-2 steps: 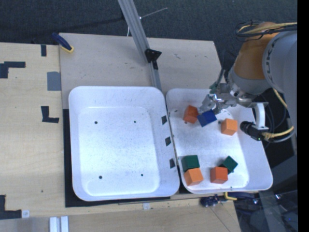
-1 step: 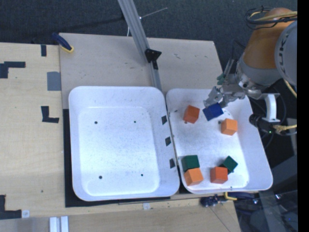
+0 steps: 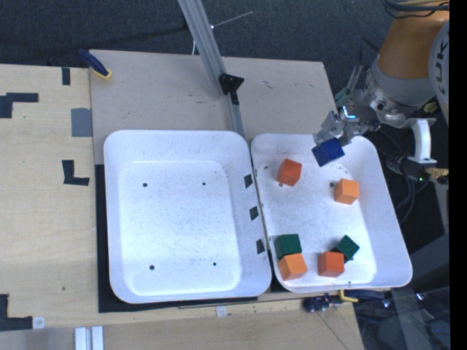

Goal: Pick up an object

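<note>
My gripper [image 3: 332, 138] hangs over the far right corner of the right bin [image 3: 390, 217], and a dark blue cube [image 3: 328, 152] sits tilted between its fingertips, seemingly raised off the bin floor. Other cubes lie in the same bin. One orange cube [image 3: 289, 172] is near the far left and another orange cube [image 3: 346, 191] to the right. A dark green cube [image 3: 287, 244] touches an orange cube [image 3: 293, 265] at the near left. A red-orange cube [image 3: 330, 263] lies beside a small green cube [image 3: 348, 247] at the near right.
The left bin [image 3: 175, 210] stands next to the right one, on its left. A slanted metal pole [image 3: 208, 42] runs down to the gap between the bins at the back. A blue and yellow tool [image 3: 95, 64] lies on the bench far left.
</note>
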